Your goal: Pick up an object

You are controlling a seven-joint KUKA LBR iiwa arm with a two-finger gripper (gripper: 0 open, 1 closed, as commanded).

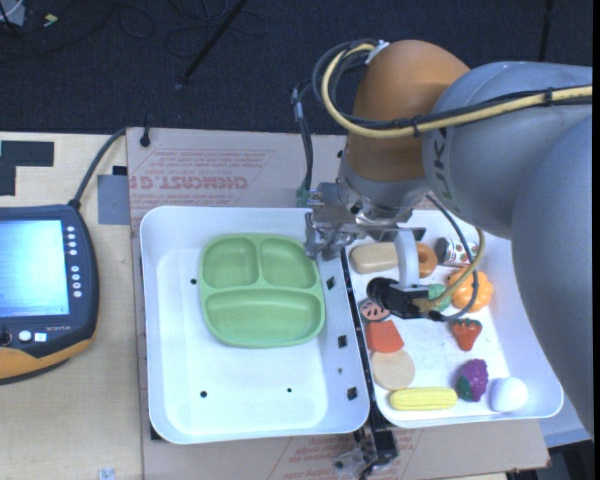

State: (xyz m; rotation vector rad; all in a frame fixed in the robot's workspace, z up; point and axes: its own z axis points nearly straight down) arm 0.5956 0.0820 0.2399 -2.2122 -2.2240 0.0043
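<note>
My gripper (327,234) hangs under the orange wrist, over the divider between the two bins and beside the top right corner of a green compartment plate (260,290) in the left bin (170,368). I see nothing held in it. Several toy foods lie in the right bin (540,388): a tan bun (373,258) just right of the gripper, a watermelon slice (375,312), a red-orange piece (385,337), a tan round cookie (392,370), a yellow corn cob (423,399), purple grapes (471,378), a white egg (507,394), a strawberry (467,333) and an orange fruit (472,290).
The big grey arm covers the right bin's far right side. A tablet with an orange rim (30,283) lies left of the bins on the bench. Cardboard (210,173) sits under the bins.
</note>
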